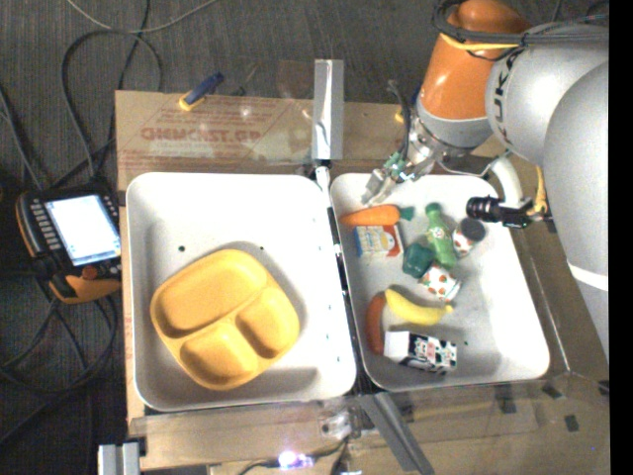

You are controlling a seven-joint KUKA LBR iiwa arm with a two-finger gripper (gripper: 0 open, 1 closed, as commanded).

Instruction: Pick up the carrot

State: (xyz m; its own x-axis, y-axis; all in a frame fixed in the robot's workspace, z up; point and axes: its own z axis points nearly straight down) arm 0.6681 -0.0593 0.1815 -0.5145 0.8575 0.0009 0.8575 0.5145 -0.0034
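Yellow tray [226,317] in left bin [158,201] — banana [415,309] in right

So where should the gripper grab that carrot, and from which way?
Probably across the carrot's thicker middle, coming straight down. It lies flat along the right bin's far wall, long axis left to right, so the fingers would close front to back. The small carton crowds its near side, leaving little room there.

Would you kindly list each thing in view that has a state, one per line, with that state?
carrot: lying flat in the right bin, not gripped
gripper: above the right bin's far edge, just behind the carrot
banana: lying on its side
green bottle: lying down
yellow tray: upright in the left bin
handheld screen: lit
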